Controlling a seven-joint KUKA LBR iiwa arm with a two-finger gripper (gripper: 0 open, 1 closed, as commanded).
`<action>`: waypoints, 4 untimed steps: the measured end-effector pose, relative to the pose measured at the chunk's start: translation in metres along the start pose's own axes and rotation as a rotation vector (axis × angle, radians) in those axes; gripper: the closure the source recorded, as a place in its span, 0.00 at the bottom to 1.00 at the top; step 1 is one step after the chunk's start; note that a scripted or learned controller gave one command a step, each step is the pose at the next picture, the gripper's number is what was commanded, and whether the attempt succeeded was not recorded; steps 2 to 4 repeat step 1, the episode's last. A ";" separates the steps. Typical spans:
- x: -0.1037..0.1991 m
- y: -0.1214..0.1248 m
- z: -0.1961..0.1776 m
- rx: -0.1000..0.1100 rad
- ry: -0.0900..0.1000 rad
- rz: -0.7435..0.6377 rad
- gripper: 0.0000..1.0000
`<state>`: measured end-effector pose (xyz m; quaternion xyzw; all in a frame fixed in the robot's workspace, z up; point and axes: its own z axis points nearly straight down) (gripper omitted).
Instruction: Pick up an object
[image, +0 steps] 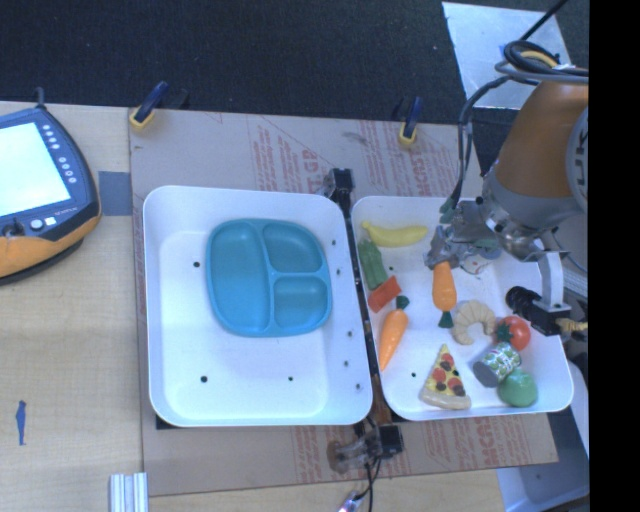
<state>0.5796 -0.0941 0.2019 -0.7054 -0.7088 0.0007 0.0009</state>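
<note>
My gripper (453, 252) hangs over the back of the right bin (560, 400), just above the top end of a small orange carrot (443, 286) with a green tip. The carrot points toward the front of the bin, and I cannot make out whether it is held or lying on the floor. Around it lie a yellow banana (395, 236), a green cucumber (372, 262), a red pepper (385, 293), a second carrot (391, 337), a pizza slice (445, 378), a croissant (473, 318), a tomato (516, 330), a grey can (496, 362) and a green ball (518, 390).
The left bin (180, 380) holds a blue divided plate (268, 275). A control pendant (40, 190) rests on the bench at the far left. Clamps (148, 105) grip the cardboard's back edge. The arm's grey and orange body (540, 150) looms over the right bin's back right corner.
</note>
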 end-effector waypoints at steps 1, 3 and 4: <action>0.049 0.053 -0.031 -0.001 0.001 0.000 1.00; 0.049 0.053 -0.031 -0.001 0.001 0.000 1.00; 0.049 0.053 -0.031 -0.001 0.001 0.000 1.00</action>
